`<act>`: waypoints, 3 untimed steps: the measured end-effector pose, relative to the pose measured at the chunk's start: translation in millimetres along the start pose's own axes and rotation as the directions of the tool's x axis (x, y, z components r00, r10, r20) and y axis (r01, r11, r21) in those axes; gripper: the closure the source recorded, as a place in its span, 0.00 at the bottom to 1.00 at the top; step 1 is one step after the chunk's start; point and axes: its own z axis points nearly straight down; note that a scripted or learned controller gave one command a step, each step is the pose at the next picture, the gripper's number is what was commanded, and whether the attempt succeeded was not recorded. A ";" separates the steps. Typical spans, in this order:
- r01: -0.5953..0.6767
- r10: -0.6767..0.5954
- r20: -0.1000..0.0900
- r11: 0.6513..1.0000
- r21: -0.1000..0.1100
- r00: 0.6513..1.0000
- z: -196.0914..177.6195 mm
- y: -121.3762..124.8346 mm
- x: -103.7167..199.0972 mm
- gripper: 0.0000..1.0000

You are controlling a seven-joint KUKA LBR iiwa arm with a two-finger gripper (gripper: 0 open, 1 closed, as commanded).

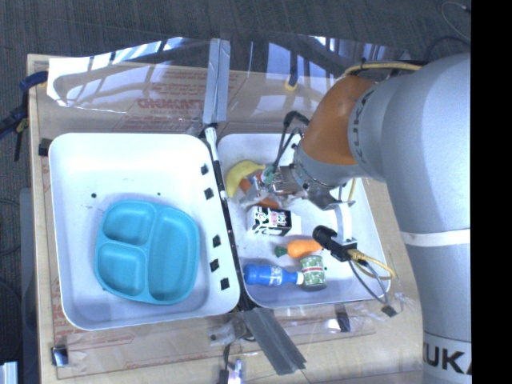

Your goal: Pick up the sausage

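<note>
Claw (268, 184) is down low inside one white bin (364, 214), the one on the arm's side. The big grey arm (416, 134) with its orange band (336, 122) comes down to it from the right. The claw is small and messy to see here, so I cannot tell how wide it is open or if it has hold of anything.

Just under the claw a little red-brown bit (274, 204) peeks out. That looks like the sausage, but most of it is hidden. It is right at the claw, maybe touching it.

A yellow thing (240, 176) lies just beside the claw, on the side away from the arm. A black and white box (272, 221) lies just below the sausage. Further below the claw is an orange carrot (302, 249) with a green end. Below that, near the bin's front wall, a blue bottle (268, 276) lies on its side, and next to it there is a small can (314, 273) with a green label.

Well away from the claw, past the wall between the bins, is the other white bin (72, 174). A blue tray (148, 250) with three parts lies in it. Both bins sit on the counter (120, 94).
</note>
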 end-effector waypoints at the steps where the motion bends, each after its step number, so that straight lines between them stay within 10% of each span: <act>1: -0.175 0.175 0.002 0.985 0.001 0.985 14.6 23.6 9.9 0.00; 2: -0.171 0.171 0.000 0.985 0.003 0.985 5.1 23.7 10.8 1.00; 3: 0.211 -0.211 0.001 0.978 -0.001 0.978 -122.2 15.5 75.7 1.00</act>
